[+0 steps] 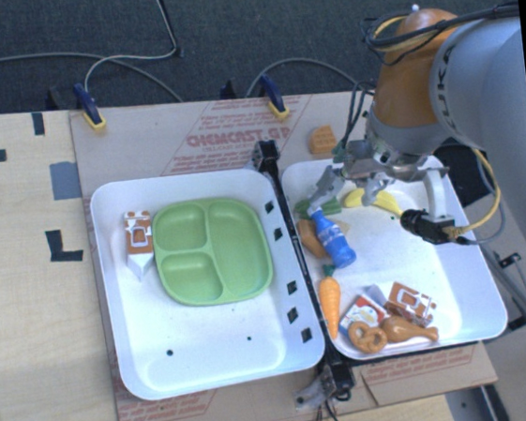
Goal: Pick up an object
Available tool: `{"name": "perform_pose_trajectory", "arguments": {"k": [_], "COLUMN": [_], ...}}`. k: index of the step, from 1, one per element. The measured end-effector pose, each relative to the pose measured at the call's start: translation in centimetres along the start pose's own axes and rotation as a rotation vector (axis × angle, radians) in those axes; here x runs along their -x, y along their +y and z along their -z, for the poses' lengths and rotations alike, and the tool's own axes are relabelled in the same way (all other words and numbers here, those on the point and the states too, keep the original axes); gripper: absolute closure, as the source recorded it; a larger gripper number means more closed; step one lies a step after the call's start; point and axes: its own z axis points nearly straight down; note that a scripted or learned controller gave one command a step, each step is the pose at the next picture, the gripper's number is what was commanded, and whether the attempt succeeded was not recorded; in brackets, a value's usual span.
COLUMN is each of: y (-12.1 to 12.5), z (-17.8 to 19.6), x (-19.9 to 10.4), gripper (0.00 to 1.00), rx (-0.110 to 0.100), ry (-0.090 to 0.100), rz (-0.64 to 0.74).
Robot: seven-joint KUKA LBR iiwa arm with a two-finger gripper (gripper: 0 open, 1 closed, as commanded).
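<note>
Camera view: arm over the right bin (477,270), end effector (347,184) low at the bin's far-left corner.
Whether its jaws are apart or together cannot be told. Just beside it lie a banana (387,202) and a blue bottle (332,240); a carrot (330,303) lies nearer, a green tray (213,250) in the left bin (205,362).

The grey arm's end effector (350,184) hides part of a yellow banana-shaped toy (388,202), and its finger spread cannot be read. The small items beside the brown chicken-drumstick toy (407,330) are too blurred to identify.
</note>
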Motion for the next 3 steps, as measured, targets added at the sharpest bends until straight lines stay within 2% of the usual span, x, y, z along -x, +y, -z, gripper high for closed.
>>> {"name": "perform_pose_trajectory", "arguments": {"k": [1,2,3], "y": [4.9,4.9,4.7], "z": [-8.1,-0.9,-7.1], "x": [3.7,6.9,10.4], "gripper": [0.0,0.0,0.0], "rx": [0.018,0.004,-0.002], "ry": [-0.003,-0.002,-0.002], "rz": [0.002,-0.001,-0.002]}}
